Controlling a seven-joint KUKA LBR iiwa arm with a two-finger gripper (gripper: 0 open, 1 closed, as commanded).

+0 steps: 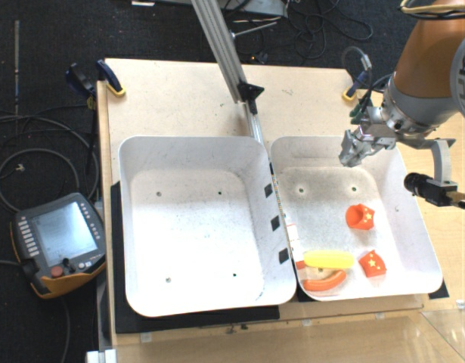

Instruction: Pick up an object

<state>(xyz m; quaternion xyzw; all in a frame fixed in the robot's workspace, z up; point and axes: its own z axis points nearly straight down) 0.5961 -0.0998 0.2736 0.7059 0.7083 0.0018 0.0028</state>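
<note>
**Claw hovered at far end of right bin, toys lying nearer the camera**

The grey arm [432, 66], with its orange band, reached in from the right and held its claw [354, 151] over the far part of the right bin [413, 225]. Whether the claw was apart or together could not be told from this angle, and nothing could be seen between its tips.

Toward the camera from the claw, well apart from it, an orange cup-shaped toy [360, 216] lay on the bin floor. Farther still in that direction, near the front rim, sat a small red piece with a pale mark [373, 263], and to its left a yellow piece [328, 259] rested on top of an orange-and-white curved piece [323, 280].

To the claw's left, across the shared rims, stood the left bin [141, 203]. Both bins sat on the pale worktop [179, 97]. A handheld control pad [58, 242] lay on the dark floor, far to the left of the claw.
</note>
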